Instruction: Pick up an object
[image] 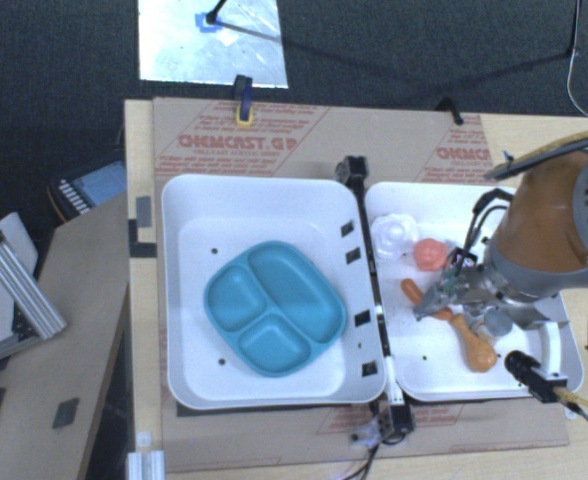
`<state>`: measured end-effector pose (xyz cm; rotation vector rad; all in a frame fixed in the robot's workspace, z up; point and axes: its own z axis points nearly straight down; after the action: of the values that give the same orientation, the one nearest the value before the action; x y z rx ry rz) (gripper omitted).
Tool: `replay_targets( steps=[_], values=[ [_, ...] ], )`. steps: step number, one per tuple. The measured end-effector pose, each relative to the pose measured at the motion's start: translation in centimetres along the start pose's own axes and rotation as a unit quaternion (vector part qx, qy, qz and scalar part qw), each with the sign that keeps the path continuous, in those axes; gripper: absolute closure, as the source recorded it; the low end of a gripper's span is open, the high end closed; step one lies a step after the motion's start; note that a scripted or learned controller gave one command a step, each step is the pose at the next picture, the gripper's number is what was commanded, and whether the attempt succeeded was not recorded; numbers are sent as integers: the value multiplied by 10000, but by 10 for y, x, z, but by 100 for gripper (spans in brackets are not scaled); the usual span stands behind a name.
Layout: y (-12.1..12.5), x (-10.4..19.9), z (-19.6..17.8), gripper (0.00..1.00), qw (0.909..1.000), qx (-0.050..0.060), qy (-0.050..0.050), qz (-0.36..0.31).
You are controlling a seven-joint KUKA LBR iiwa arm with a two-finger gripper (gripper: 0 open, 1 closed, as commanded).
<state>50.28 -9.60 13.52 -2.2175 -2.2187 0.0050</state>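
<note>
1. Nearest the tabletop's (pixel 304 128) front edge, in the right bin (pixel 414 373), lies an orange drumstick-shaped toy (pixel 471 342), with its fat end toward the bin's front right corner.
2. Just behind it a smaller orange piece (pixel 411 290) lies near the bin's middle, and the claw (pixel 444 293) is down among these two, touching or nearly touching the toy's thin end.
3. The step in hand looks like the reach onto an object in the right bin; nothing is seen gripped. Whether the claw stands wide or narrow I cannot tell, since its dark parts blur together.
4. The next move calls for closing squarely on one piece and lifting straight up; the round, slim toy may roll or slip out.
5. The arm (pixel 549 223) comes over the bin's right edge, bent steeply down, with the wrist tilted toward the bin's centre.
6. Farther back sit a pink ball (pixel 430 254) and a clear white thing (pixel 394 233) near the bin's back left corner.
7. The left bin (pixel 189 208) holds a blue divided tray (pixel 274 306).
</note>
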Motion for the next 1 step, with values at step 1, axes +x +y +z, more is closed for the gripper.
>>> replay_targets(
  steps=[1],
  values=[
    [0,0,52,0,10000,-9,1,-1]
  ],
)
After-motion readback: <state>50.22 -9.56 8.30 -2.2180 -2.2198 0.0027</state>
